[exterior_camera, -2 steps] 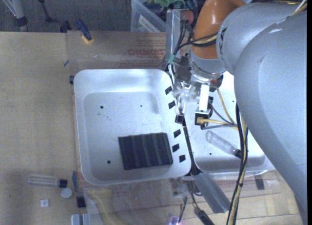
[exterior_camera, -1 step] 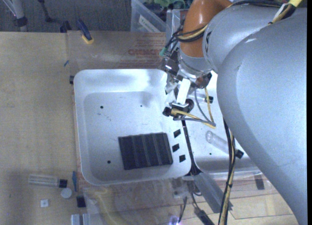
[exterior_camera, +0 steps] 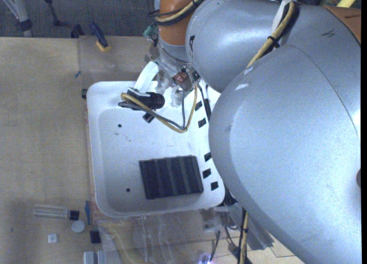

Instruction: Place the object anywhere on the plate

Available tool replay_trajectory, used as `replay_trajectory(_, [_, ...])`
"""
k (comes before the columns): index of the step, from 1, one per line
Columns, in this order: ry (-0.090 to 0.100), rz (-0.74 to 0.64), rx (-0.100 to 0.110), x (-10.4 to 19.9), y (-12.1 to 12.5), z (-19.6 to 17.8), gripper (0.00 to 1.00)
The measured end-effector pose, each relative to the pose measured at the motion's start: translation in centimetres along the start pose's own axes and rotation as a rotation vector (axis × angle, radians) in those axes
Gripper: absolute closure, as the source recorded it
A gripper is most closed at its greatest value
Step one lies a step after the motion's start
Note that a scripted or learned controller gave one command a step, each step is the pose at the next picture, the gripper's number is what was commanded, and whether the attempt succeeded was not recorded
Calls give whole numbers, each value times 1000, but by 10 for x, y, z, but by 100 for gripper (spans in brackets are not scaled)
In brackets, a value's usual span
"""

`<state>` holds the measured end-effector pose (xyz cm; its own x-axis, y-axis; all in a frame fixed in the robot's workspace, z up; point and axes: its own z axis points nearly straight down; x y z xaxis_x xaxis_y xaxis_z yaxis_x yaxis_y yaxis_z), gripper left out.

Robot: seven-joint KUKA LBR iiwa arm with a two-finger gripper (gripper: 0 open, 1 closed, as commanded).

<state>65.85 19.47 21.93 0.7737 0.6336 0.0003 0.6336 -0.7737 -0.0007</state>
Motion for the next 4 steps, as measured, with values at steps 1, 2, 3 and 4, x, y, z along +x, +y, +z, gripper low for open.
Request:
replay_trajectory(1, [-2,-153,0,2,-32,-215,100])
replay_trajectory(2, [-4,-176,2,-100,-8,-215,100])
replay_trajectory(3, [2,187,-1,-66,49,-215,100])
replay_trajectory(4, [-5,-205,4,-181,16,-215,100])
